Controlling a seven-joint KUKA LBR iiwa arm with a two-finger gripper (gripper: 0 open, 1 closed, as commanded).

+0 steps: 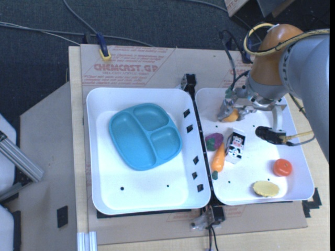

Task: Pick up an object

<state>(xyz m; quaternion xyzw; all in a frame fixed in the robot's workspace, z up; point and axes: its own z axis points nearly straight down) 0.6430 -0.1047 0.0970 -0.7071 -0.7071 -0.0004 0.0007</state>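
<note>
My gripper (234, 107) hangs low over the far left part of the right bin (301, 163). A small yellow-orange object (229, 117) lies right under its tip, partly hidden by it; whether it is gripped is unclear. Further forward in that bin are a purple object (213, 140), an orange carrot (218, 159) and a small black-and-white box (236, 147). An orange-red round fruit (282, 167) and a flat yellow piece (266, 188) lie near the front right corner.
The left bin (102, 182) holds a blue divided plate (145, 135). A black clipped divider (194, 140) runs between the bins. The grey arm with its orange band (275, 56) covers the right bin's far right side.
</note>
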